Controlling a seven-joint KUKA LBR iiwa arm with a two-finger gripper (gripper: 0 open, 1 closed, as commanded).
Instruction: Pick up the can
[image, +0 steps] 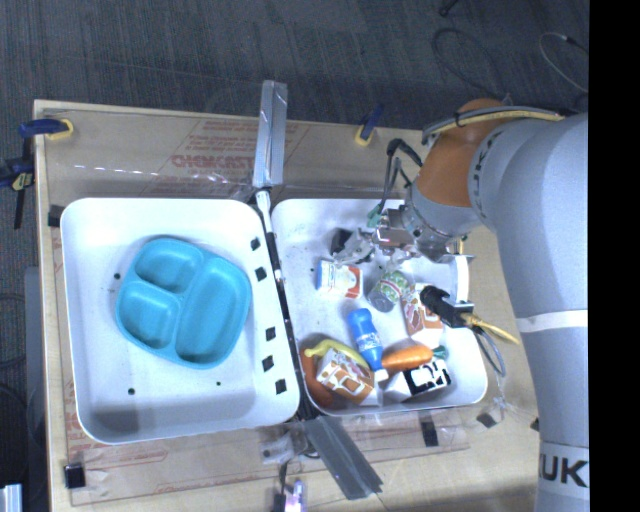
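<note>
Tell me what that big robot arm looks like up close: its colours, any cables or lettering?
The arm is thick, rounded and light grey, with an orange band above the wrist. Dark cables loop beside that band. White letters "UK" mark its base at the bottom. The gripper is a small cluster of dark and metallic parts.

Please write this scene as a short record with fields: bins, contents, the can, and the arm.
left bin: holds a blue divided tray
right bin: cluttered with small items
can: lying on its side near the middle of the right bin
blue bottle: just below and left of the can
arm: reaches in from the right
tool: over the right bin, above the can
</note>
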